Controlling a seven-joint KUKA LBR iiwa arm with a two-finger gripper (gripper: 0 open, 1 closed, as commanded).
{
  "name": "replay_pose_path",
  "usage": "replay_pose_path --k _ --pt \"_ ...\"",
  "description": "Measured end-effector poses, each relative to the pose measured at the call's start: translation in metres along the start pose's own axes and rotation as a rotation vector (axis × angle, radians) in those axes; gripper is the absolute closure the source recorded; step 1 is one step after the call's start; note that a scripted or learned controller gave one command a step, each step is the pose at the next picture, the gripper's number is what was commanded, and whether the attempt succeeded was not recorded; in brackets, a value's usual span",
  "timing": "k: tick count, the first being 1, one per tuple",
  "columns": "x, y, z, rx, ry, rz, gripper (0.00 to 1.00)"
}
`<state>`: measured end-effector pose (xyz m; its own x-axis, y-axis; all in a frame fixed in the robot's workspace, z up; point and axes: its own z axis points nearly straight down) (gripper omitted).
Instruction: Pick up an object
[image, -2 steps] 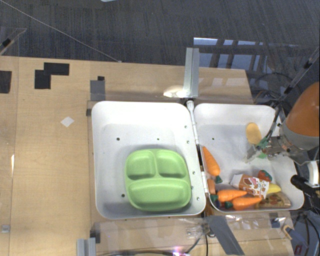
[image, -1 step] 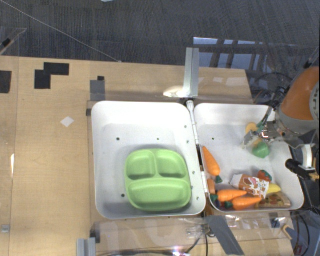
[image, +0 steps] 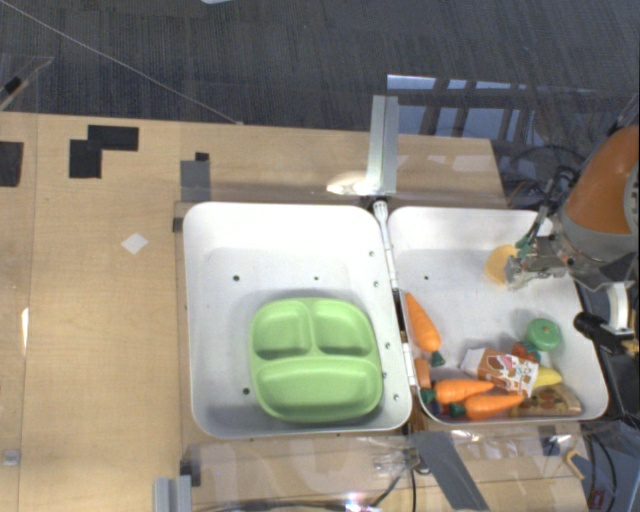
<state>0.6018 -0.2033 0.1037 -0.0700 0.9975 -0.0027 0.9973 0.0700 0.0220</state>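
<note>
The gripper sat low at the upper right of the right bin, coming off the grey arm with its orange band, which reached in from the right edge. A yellow object lay right against the gripper's left side, touching or nearly so; couldn't tell whether it was actually held or how the gripper was set, too small and cluttered there.

Right bin contents: the yellow object up top by the gripper, a green round piece near the right wall, and a cluster along the lower edge. One orange carrot lay slanted close to the left wall. Two more orange carrots lay side by side at the bottom, green tips pointing left. A small printed packet, red and white, sat just above them, with a yellow piece beside it on the right. A brownish item rested at the lower right corner, unclear what.

Left bin: a green divided plate, three compartments, sitting in the lower middle, nothing in the compartments.

Both bins sat side by side, touching, on the wooden bench.
</note>
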Motion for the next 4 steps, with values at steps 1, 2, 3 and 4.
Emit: replay_pose_path --k 1,2,3,4 --pt "0.0 0.0 0.0 0.0 0.0 0.0 0.0" --pt "-0.005 0.045 0.016 0.012 0.0 -0.055 0.0" --pt "-0.003 0.049 0.001 0.002 -0.002 -0.062 1.0" --pt "-0.003 0.049 0.001 0.002 -0.002 -0.063 0.0"
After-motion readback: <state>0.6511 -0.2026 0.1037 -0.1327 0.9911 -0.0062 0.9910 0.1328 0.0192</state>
